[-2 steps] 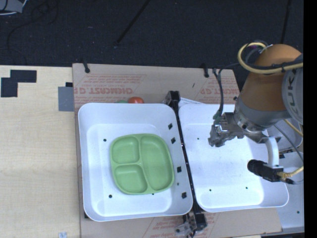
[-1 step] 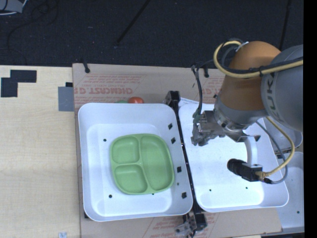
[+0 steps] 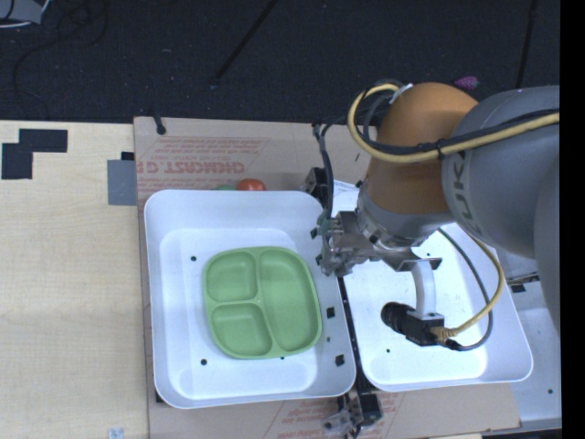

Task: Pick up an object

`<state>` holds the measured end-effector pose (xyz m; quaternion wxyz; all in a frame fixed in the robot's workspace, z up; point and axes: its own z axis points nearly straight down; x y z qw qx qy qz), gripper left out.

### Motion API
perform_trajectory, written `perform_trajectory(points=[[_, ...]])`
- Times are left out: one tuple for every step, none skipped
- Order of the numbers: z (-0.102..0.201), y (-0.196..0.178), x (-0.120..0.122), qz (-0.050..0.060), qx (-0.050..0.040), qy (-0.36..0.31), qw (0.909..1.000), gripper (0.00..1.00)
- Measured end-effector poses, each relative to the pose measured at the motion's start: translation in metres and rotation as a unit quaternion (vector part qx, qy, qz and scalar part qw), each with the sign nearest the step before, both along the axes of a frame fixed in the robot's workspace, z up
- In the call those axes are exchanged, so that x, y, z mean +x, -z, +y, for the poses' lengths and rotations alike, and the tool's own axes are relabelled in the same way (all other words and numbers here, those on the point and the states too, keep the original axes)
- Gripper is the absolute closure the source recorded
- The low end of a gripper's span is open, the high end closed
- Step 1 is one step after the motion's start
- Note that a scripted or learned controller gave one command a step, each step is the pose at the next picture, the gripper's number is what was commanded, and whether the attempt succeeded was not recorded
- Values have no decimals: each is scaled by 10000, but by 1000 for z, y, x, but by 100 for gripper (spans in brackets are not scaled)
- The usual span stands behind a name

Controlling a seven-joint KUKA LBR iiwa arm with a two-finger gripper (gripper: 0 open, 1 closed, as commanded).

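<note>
One green divided plate [image 3: 262, 302] is sitting flat in the bin [image 3: 169, 245] just left of the gripper [image 3: 335, 256], looking light, stiff and slick, so I'm thinking rim grab, though its grip state's hidden.

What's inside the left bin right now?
A green divided plate lies flat on the floor of the left bin, toward its right side. The gripper hangs over the bin's right rim, and whatever lies beneath it is covered.
</note>
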<state>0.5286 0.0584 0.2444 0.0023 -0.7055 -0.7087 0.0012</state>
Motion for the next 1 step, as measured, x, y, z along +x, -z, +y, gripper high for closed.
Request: perform_trajectory(points=[[52, 6, 8, -6, -5, 1, 10000, 100]])
